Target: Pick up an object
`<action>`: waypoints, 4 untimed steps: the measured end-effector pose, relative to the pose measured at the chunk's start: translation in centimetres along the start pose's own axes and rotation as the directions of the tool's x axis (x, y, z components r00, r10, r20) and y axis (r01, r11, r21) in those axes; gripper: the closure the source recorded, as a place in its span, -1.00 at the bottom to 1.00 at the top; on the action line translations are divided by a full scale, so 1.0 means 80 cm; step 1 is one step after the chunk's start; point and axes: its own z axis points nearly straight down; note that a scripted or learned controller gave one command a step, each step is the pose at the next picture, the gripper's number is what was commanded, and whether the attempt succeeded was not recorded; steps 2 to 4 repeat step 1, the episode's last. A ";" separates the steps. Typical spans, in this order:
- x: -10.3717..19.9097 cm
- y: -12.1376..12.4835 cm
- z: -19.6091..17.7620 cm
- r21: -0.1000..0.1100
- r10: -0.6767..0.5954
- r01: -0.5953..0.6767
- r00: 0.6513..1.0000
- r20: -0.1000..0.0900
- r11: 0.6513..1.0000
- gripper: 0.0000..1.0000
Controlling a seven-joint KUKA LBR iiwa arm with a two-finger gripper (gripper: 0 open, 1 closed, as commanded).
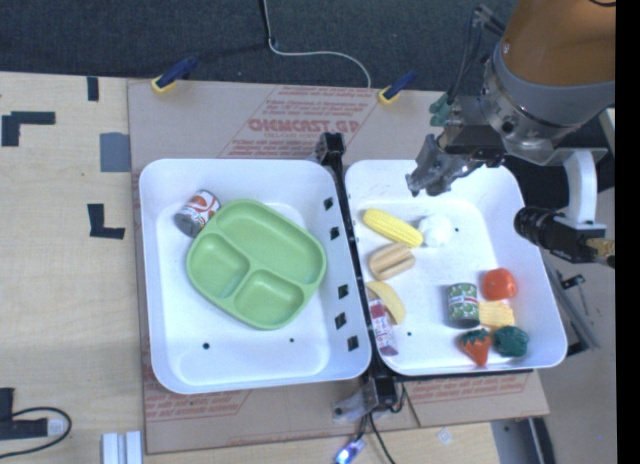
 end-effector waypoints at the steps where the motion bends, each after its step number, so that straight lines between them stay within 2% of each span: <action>1: 0.055 -0.027 0.005 0.017 0.005 -0.005 1.000 0.002 1.000 1.00; 4: 0.055 -0.027 0.005 0.017 0.005 -0.005 1.000 0.002 1.000 1.00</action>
